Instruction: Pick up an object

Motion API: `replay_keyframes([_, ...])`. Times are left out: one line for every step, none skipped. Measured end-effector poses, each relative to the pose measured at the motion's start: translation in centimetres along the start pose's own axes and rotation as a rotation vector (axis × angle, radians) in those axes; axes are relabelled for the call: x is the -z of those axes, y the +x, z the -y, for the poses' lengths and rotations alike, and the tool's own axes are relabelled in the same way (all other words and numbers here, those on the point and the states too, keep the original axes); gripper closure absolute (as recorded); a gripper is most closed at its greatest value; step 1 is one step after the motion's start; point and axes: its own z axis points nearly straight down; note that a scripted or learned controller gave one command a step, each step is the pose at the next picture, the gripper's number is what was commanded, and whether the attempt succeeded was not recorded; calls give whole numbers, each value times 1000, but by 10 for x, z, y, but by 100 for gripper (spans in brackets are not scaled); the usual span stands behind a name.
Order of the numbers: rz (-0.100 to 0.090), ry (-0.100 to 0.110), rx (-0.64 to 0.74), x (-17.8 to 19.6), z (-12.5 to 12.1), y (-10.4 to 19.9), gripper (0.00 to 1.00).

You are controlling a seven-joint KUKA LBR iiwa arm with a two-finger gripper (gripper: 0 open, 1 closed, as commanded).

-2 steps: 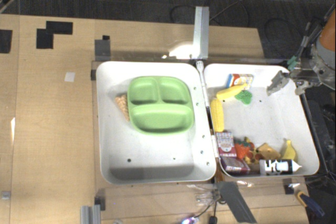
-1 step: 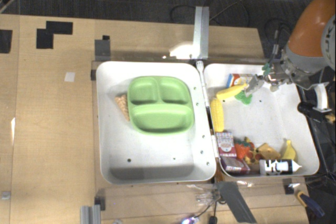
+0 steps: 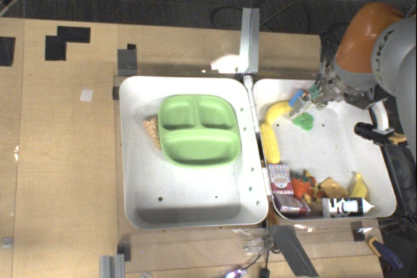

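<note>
We see the gripper (image 3: 319, 93) low over the far part of the right bin (image 3: 339, 146), reaching in from the right, with the grey arm (image 3: 391, 55) and its orange band behind it. We cannot tell how its fingers stand; they blur into a small blue and white thing (image 3: 298, 98) at their tips. Just left of the gripper lies a yellow banana (image 3: 277, 112), and just below and left of it a small green piece (image 3: 303, 120), close to the tips but whether touching we cannot say. Further down from the banana, along the bin's left wall, lies a corn cob (image 3: 270, 143). Well below the gripper, at the near edge, sit a red carton (image 3: 280, 179), a heap of small toys (image 3: 313, 189), a white bottle (image 3: 345, 206) and a yellow toy (image 3: 358, 187). Far to the left, the other bin (image 3: 189, 205) holds a green divided plate (image 3: 198, 129) with a tan snack (image 3: 152, 132) beside it.
</note>
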Motion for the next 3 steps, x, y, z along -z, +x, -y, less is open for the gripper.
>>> replay_keyframes([1,17,74,-4,-14,28,0])
replay_keyframes([2,1,79,6,-20,30,100])
replay_keyframes([0,-6,-357,-5,-18,23,100])
